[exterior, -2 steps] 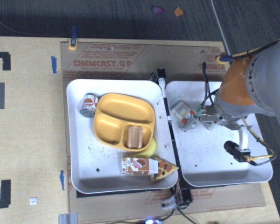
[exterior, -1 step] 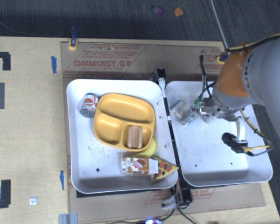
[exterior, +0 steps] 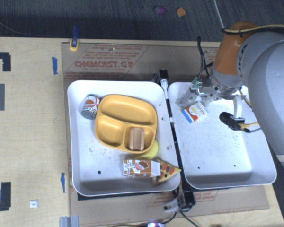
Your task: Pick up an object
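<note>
1. A small printed box lies at the left bin's near edge.
2. A yellow divided tray sits mid-bin.
3. Far in the right bin, the gripper hovers over a small carton; its grip cannot be told.

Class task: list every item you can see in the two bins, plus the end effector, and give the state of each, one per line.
Yellow plastic divided tray: flat in left bin.
Brown block: inside a tray compartment.
Red-and-white can: on its side beside the tray.
Printed snack carton: lying flat near the front wall.
Small white-and-orange packet: flat in right bin.
End effector: hovers by the packet, grip unclear.
</note>
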You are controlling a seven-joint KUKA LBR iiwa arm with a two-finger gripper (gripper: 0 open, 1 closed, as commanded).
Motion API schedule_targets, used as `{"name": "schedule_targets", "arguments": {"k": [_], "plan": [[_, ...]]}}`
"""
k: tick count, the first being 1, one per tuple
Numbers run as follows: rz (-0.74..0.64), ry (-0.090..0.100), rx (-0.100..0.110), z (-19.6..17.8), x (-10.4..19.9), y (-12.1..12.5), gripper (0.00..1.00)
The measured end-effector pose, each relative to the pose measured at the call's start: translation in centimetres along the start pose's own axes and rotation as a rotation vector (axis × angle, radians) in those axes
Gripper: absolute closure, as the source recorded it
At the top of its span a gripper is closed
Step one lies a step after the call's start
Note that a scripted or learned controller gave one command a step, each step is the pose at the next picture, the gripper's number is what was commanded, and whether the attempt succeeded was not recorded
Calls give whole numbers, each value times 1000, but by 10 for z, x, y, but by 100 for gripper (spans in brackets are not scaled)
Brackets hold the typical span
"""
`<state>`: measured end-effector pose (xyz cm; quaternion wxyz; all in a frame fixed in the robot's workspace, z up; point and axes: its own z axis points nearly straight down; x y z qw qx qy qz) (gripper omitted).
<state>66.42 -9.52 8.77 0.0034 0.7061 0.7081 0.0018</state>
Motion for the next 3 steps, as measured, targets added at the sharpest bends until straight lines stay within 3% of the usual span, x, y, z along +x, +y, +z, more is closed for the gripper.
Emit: {"name": "schedule_targets", "arguments": {"k": [1, 2, 3], "plan": [[-2, -6, -5, -12, -1, 2, 100], [0, 3, 8, -98, 63, -55, 100], [4, 3, 8, -113, 72, -149, 100]]}}
